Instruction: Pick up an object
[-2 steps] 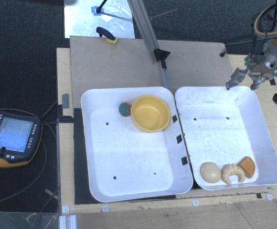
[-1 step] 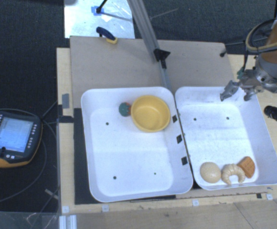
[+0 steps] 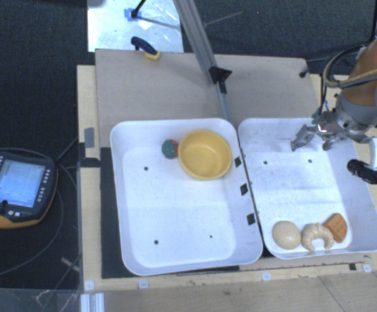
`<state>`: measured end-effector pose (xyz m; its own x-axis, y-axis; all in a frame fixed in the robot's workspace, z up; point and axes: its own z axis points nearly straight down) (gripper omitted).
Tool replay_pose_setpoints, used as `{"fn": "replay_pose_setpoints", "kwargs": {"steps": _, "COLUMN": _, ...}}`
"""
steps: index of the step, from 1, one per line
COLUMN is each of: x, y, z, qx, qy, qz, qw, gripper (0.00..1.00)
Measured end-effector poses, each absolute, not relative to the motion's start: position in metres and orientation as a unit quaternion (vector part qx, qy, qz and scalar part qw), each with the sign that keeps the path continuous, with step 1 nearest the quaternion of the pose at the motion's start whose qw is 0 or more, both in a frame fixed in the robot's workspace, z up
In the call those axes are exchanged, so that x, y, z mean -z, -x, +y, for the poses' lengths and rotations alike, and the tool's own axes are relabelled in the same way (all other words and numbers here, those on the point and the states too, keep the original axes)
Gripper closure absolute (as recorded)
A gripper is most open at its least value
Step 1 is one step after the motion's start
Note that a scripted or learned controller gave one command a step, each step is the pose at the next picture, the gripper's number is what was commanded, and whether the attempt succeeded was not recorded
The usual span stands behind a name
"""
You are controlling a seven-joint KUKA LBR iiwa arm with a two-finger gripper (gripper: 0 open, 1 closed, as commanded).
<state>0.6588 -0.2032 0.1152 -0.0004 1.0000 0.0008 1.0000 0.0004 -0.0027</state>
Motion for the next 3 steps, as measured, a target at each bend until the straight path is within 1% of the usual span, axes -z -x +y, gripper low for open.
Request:
{"fn": "replay_pose_setpoints", "kwargs": {"steps": 1, "x": -0.089, "y": -0.659, "z": -0.203, "qx": -0.0002, "qy": 0.707, "qz": -0.707, "qw": 0.000, "gripper": 0.00}}
{"fn": "replay_pose_setpoints", "kwargs": {"steps": 2, "x": -0.102, "y": -0.660, "z": -0.203, "qx": 0.0005, "qy": 0.707, "qz": -0.708, "qw": -0.001, "gripper": 1.00}}
{"fn": "replay_pose_setpoints", "kwargs": {"steps": 3, "x": -0.162, "y": -0.662, "z": -0.195, "qx": 0.0016, "qy": 0.707, "qz": -0.708, "qw": -0.002, "gripper": 1.00}}
